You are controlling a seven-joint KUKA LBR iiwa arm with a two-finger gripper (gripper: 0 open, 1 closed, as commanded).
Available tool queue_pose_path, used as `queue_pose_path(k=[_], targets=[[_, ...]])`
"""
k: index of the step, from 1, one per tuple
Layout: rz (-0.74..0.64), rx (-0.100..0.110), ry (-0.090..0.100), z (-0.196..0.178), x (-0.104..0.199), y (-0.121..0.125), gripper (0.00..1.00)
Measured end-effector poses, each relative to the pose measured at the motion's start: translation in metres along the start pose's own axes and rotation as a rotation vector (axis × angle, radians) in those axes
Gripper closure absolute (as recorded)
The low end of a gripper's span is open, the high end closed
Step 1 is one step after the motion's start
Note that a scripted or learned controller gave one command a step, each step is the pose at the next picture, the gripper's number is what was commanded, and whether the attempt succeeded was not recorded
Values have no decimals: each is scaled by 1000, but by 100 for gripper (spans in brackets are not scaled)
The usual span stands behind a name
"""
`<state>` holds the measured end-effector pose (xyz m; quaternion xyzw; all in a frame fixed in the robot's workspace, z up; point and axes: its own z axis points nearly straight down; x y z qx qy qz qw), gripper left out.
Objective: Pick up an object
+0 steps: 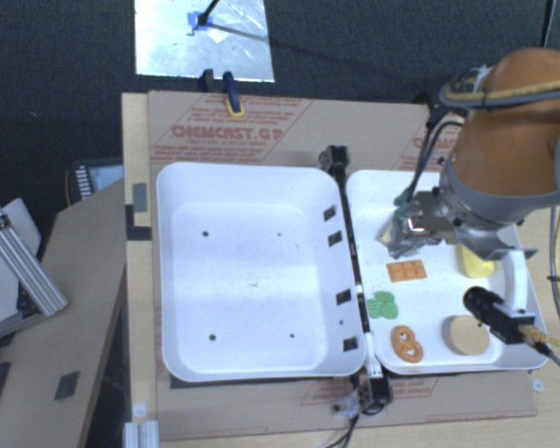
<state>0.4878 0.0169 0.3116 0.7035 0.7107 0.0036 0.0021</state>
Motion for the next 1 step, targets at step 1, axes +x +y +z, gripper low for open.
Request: queue_pose_path(k=[1], targets=[[4, -6, 0, -109, 27, 11, 100]])
